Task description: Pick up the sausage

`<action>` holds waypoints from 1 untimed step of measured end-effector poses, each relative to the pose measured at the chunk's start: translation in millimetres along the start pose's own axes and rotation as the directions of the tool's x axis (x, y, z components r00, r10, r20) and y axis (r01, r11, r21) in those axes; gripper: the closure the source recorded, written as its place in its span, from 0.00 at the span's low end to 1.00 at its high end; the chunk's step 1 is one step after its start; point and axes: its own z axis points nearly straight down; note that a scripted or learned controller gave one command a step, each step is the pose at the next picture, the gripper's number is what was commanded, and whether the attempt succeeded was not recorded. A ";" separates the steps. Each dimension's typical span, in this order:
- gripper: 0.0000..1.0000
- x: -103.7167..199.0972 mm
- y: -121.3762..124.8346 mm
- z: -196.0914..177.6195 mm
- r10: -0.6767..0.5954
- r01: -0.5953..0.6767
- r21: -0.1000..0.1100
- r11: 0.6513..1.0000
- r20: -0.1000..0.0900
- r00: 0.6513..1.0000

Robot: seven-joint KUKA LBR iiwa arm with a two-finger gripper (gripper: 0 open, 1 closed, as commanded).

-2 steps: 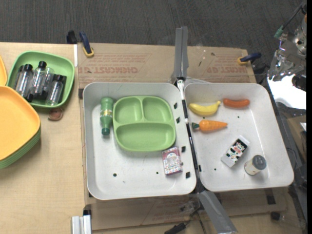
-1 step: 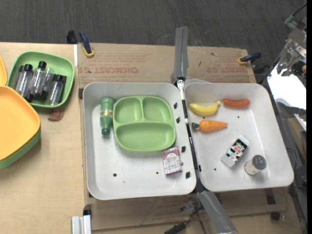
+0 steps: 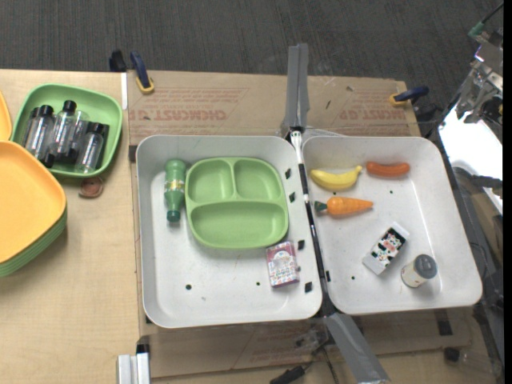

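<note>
Brown bench, two white bins side by side. From the camera above, the pincer (image 3: 488,74) sits up at the far edge, outside the bins, and I cannot tell if it is open or closed. It holds nothing that I can see.

The sausage (image 3: 388,168) lies flat in the bin nearer the pincer (image 3: 376,282), in that bin's back part. It is the toy closest to the pincer. A banana (image 3: 336,178) is just beside it, on the side away from the pincer, and a carrot (image 3: 346,206) lies a bit further off.

The sausage looks small, light and smooth, so I think it may roll or slip. The best place to grab looks like the middle, across its thin side.
</note>
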 end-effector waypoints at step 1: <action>1.00 0.8 -0.2 -7.0 -0.004 0.004 0.003 1.000 0.004 1.000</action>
